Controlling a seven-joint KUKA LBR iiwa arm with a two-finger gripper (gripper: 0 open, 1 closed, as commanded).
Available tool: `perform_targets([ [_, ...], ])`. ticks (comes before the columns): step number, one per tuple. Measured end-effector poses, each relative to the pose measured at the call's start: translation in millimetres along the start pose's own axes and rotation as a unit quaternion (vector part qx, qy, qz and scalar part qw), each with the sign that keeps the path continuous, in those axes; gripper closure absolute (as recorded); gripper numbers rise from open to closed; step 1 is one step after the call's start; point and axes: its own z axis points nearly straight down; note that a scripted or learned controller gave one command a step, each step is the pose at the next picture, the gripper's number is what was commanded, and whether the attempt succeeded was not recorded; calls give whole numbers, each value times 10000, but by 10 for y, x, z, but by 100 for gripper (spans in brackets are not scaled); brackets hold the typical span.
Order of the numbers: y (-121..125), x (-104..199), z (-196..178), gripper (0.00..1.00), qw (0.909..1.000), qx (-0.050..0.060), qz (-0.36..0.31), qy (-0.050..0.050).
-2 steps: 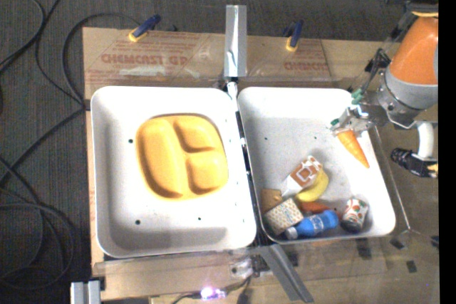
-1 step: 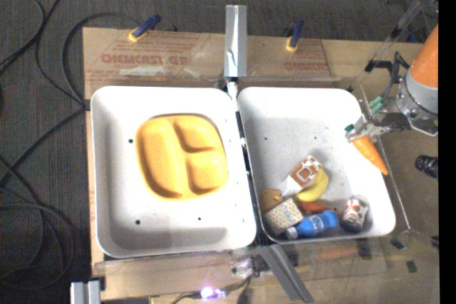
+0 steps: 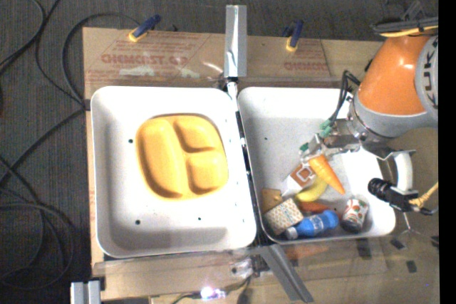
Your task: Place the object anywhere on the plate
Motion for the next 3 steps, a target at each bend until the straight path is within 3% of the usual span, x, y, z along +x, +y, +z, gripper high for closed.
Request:
perform_targets([
  [1, 411, -326, -456, 100, 10000, -6, 86, -11],
  [2, 156, -636, 46, 100, 9996, -1, -280, -7],
  [3, 742, -31, -45, 100, 9984, 1, 562, -8],
])
